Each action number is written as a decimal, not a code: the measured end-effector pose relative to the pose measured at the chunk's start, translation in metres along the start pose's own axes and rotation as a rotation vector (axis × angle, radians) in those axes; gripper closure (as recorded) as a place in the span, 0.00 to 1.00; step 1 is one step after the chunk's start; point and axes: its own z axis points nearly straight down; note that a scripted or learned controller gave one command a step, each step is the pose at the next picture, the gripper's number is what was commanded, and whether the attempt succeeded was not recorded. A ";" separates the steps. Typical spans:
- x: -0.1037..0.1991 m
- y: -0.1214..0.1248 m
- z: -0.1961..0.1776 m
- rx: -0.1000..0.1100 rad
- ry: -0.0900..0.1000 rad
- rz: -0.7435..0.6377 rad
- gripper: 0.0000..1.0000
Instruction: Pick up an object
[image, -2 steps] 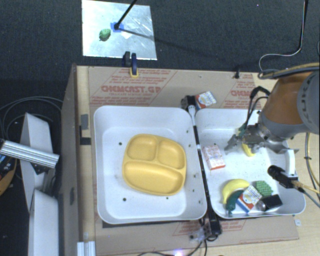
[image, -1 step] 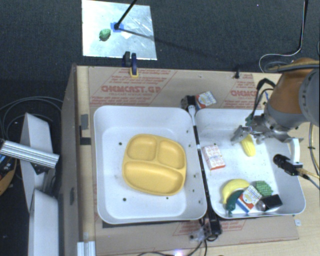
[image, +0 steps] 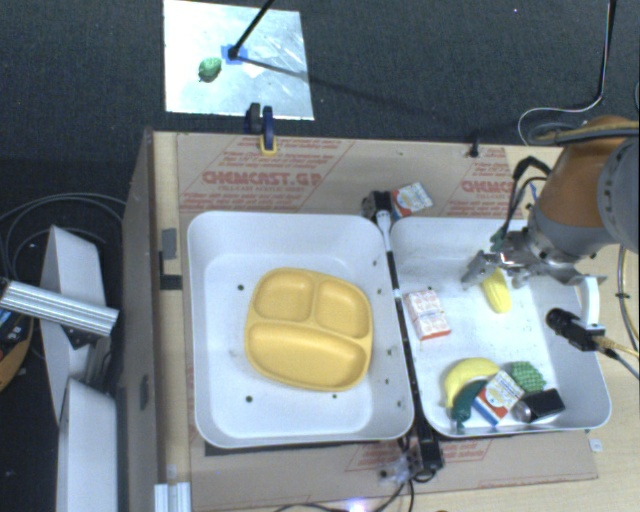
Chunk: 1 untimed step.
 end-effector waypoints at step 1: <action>-0.035 0.001 0.035 0.001 -0.001 0.000 0.00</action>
